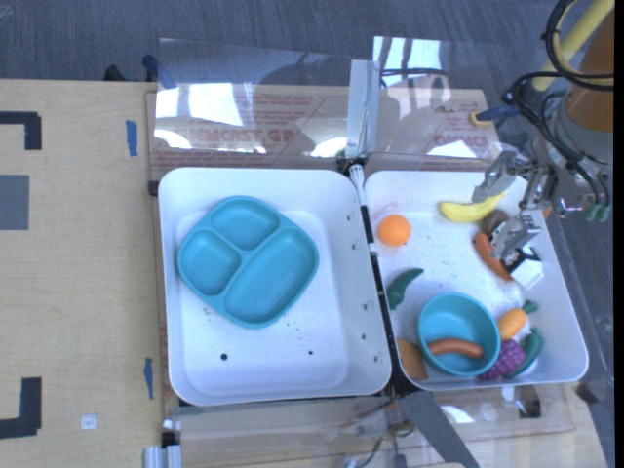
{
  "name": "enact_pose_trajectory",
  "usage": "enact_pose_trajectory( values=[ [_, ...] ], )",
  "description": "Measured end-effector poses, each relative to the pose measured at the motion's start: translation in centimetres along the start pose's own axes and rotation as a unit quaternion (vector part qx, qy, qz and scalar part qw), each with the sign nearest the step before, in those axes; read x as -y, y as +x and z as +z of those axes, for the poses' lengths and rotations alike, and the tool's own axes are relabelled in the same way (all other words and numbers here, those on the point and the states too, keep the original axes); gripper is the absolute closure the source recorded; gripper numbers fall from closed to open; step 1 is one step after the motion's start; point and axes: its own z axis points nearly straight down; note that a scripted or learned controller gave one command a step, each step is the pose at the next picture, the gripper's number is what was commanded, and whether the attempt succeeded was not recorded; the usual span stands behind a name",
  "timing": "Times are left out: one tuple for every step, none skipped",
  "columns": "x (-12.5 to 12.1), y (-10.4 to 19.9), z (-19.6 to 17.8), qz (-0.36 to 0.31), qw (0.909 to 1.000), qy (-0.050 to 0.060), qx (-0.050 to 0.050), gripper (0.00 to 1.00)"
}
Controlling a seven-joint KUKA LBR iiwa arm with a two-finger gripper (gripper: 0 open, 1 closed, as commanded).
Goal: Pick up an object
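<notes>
My gripper [509, 237] hangs over the right side of the right bin [444, 261], reaching in from the right. Just left of it and partly under it lies an orange-red carrot-like piece [486, 253]. A yellow banana [466, 210] lies a little up and left of the gripper, and a small white block [528, 274] sits just below it. Nothing shows as lifted off the bin floor.
The right bin also holds an orange ball [394, 230], a green piece [402, 285], a blue bowl [441, 308] with a sausage [455, 347], purple grapes [505, 361], an orange piece [512, 322] and a brown piece [411, 359]. A blue divided plate [249, 261] lies in the left bin [283, 364].
</notes>
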Motion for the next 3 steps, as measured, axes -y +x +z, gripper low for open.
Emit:
enact_pose_trajectory(
  values=[
    [3.6,0.2,12.8,0.073,0.9973,-0.001,-0.007,0.0],
    [3.0,-3.1,18.6,0.1,0.995,0.0,0.003,0.0],
    [2.9,-3.5,17.2,0.099,0.9951,0.001,0.009,1.0]
  ],
)
